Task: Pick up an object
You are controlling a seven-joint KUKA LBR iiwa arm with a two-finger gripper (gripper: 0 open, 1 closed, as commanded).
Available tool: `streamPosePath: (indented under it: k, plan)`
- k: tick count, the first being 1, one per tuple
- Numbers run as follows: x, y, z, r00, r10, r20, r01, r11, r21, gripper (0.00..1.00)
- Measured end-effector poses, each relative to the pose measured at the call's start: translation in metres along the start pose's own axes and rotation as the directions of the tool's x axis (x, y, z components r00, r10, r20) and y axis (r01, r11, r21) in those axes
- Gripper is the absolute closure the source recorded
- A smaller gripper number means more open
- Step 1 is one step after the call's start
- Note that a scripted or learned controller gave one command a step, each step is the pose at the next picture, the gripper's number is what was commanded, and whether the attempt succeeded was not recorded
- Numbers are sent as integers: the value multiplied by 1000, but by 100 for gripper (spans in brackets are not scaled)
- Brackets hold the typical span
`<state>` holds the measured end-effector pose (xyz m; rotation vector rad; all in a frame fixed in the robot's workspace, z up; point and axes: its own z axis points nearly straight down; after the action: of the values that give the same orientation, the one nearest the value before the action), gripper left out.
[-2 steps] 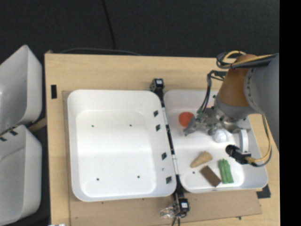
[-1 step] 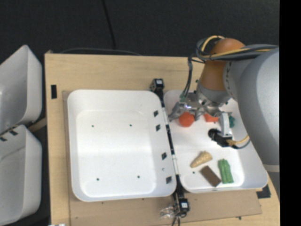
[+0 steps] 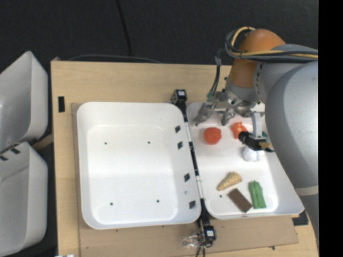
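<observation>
Two white bins sit on a pale tan wood counter [image 3: 128, 84], the left bin [image 3: 128, 165] dotted with small dark specks. In the right bin [image 3: 273, 202]: a red ball [image 3: 212, 135] toward 11 o'clock, an orange-red piece [image 3: 238, 128] at 12, a tan wedge [image 3: 229, 181], a brown block [image 3: 239, 200] and a green piece [image 3: 258, 194] near 6. The arm [image 3: 292, 106] is grey with an orange band [image 3: 252, 52].

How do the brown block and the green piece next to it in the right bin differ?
Colour: the brown block is dark brown, the green piece bright green. Pose: the brown block lies slantwise, the green piece runs nearly straight up the view. Surface: the brown block looks flat and plain, the green piece looks ridged. Both are small, elongated and lie side by side at the near end of the right bin.
</observation>
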<state>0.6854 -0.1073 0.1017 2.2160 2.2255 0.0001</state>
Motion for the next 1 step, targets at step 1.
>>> streamPosePath:
  k: [1]
  plan:
    - [68,7,-108,1000,-4,-2,4,1000,-12,0]
